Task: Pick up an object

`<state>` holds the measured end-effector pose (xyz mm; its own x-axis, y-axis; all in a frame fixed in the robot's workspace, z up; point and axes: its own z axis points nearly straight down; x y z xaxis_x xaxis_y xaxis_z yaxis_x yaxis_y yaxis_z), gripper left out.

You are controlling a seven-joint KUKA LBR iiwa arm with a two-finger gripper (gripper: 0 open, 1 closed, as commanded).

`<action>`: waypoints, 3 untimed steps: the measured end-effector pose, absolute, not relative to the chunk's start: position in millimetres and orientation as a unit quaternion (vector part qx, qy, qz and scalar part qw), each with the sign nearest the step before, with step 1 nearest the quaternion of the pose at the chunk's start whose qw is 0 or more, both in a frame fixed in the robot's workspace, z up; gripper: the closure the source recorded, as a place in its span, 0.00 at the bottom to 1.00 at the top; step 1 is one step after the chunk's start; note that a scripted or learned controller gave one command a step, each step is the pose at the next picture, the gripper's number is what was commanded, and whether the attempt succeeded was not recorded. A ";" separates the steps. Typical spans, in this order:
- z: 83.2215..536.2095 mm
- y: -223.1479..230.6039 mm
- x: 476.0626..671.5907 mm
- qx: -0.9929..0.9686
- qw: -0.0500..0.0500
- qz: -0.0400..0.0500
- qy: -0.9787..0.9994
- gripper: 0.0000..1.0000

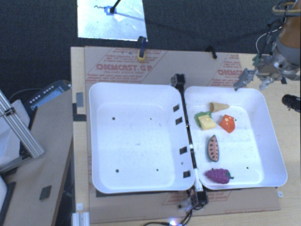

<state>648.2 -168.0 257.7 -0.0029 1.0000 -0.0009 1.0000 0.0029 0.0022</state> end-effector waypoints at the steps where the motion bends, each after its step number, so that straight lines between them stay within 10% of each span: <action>1: 82.4 -137.4 667.5 0.705 -0.002 -0.001 0.710 0.00; 2: 83.9 -96.6 607.7 0.706 -0.002 0.000 0.708 0.00; 3: 97.5 -99.5 612.4 0.706 0.003 0.002 0.708 1.00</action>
